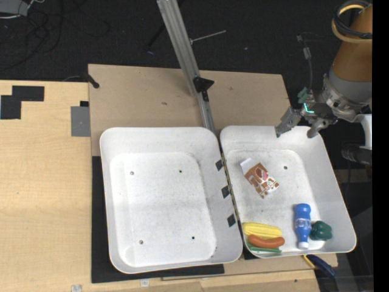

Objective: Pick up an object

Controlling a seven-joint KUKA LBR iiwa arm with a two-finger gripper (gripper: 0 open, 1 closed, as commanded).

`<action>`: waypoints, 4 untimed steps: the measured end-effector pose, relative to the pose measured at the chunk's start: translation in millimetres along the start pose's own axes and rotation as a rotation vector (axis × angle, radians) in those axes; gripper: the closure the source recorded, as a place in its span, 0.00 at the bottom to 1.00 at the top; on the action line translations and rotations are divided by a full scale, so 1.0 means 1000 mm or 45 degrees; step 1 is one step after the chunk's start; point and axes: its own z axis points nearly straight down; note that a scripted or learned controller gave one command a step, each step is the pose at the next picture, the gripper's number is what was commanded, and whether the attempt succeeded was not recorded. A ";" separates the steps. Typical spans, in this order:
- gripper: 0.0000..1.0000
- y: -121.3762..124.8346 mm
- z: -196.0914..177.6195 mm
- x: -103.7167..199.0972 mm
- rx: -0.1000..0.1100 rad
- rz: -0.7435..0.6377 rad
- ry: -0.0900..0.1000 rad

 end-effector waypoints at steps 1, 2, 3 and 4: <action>0.00 0.000 0.045 0.006 0.005 -0.001 0.001; 0.00 0.002 0.109 0.009 0.008 0.002 0.002; 0.00 -0.004 0.157 0.016 0.007 0.006 0.002; 1.00 -0.003 0.144 0.014 0.002 0.013 0.000</action>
